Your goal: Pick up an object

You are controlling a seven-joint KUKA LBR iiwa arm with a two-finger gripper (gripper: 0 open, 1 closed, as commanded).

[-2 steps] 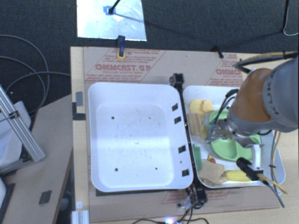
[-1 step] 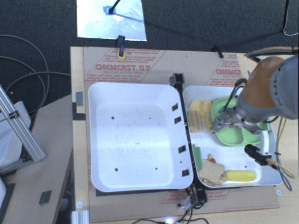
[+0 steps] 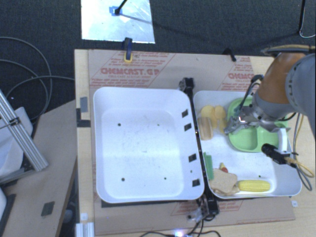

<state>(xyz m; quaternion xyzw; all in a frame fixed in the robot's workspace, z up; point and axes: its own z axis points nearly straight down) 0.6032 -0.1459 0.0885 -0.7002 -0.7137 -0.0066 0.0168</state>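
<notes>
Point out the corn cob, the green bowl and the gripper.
corn cob (image 3: 254, 185): camera view, middle of the yellow cob, near the right bin's front edge.
green bowl (image 3: 245, 139): camera view, its inner floor, left of the arm.
gripper (image 3: 234, 126): camera view, at its tips over the bowl's left rim.

Open room is offered by the left bin (image 3: 143, 147), whose white floor is reached from above without hindrance. The right bin (image 3: 289, 184) is crowded: a green bowl (image 3: 245, 138) is overhung by the arm (image 3: 286, 90) and pincer (image 3: 237, 125), pale yellow pieces (image 3: 212, 115) are set near the dividing rim, and a corn cob (image 3: 254, 185) with a sandwich-like piece (image 3: 223, 182) is lodged along the near wall. A bare strip is left between bowl and corn.
</notes>
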